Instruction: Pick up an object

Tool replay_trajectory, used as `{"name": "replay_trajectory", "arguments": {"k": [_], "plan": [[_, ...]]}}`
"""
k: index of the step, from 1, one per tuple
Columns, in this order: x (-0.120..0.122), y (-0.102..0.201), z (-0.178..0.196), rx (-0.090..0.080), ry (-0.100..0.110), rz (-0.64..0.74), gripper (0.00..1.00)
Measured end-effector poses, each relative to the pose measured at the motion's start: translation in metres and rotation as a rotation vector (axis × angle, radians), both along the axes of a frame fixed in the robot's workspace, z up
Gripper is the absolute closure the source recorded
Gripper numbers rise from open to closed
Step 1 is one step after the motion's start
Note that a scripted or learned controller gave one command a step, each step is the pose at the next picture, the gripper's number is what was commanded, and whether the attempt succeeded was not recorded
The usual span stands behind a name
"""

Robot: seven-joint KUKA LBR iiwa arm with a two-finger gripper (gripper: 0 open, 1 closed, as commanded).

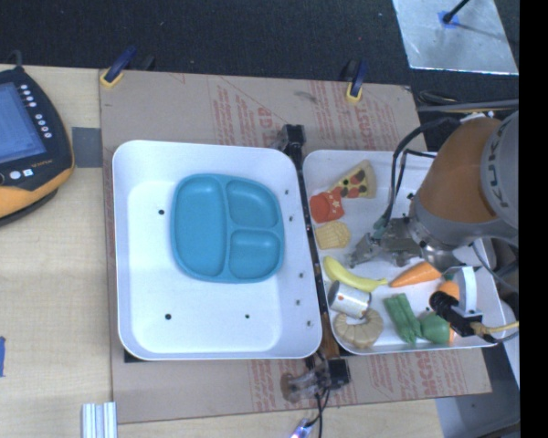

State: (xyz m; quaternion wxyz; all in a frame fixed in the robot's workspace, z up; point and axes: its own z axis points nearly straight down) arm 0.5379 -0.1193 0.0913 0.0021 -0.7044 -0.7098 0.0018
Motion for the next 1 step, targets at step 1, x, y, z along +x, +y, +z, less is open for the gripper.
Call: {"name": "replay_trajectory", "arguments": {"k": [1], "plan": [[0.0613, -0.0239, 0.0007, 0.000, -0.003, -0.004, 0.00]]}}
